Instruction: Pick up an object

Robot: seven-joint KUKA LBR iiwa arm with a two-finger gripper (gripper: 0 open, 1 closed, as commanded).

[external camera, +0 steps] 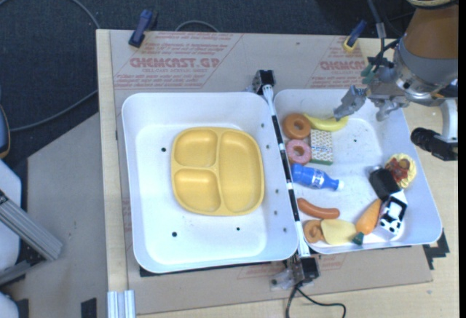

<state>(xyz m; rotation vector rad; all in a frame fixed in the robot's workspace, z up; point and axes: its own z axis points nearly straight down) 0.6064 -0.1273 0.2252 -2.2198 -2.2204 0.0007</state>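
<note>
Yellow plastic dominates the left bin [145, 120]: a three-compartment divided plate [218, 170] is seen lying flat near its middle. The right bin [426, 200] is crowded with toy food. A banana [325, 121] is found at its far left, beside a brown doughnut [296, 126]; a pink doughnut [299, 152] and a patterned block [322, 146] are placed just nearer. A blue bottle [313, 178] lies on its side along the divider, with a sausage [318, 207] nearer still. A carrot [368, 216], a black-and-white cow figure [393, 215] and a black object [383, 183] are grouped at the near right. The gripper [366, 102] is held over the bin's far edge, fingers spread apart, with nothing between them (the left fingertip [347, 107] sits close to the banana's right end; contact cannot be judged).
</note>
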